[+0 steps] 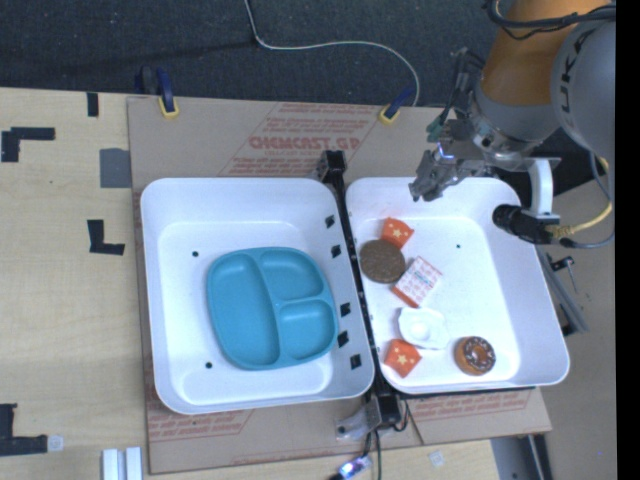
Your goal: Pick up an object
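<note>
Gripper (432, 185), finger state indiscernible, hovers above the right bin's (520, 368) far rim; within that bin, a brown round cookie (382, 262) lies beside a chocolate doughnut (474, 355).

My gripper (432, 183) hangs at the right bin's (520, 298) upper left. Bare floor lies along the right; the cookie (382, 262), wrapper (417, 281) and red packets (397, 233) crowd the lower left.

From here I can't resolve the gripper (432, 185) fingers — too small and dark to read. The arm (545, 53) behind it runs off the top and right edges, and its body hides the bin's (520, 353) far corner.
</note>
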Available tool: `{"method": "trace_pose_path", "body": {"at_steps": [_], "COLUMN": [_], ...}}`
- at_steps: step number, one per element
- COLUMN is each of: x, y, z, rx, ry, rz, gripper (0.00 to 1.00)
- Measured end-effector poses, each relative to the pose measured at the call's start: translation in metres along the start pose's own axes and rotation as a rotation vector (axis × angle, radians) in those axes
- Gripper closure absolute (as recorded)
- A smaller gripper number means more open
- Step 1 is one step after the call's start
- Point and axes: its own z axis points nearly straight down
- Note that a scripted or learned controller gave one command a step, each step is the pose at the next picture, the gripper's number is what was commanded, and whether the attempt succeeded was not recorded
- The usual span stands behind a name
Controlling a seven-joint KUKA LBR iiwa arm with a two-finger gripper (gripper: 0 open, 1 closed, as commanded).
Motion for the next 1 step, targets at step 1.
{"method": "trace_pose_path", "body": {"at_steps": [1], "x": [0.0539], "y": [-0.0016], "z": [0.0180], "rx": [0.002], "ry": [0.000], "rz": [0.000], "gripper": [1.00]}}
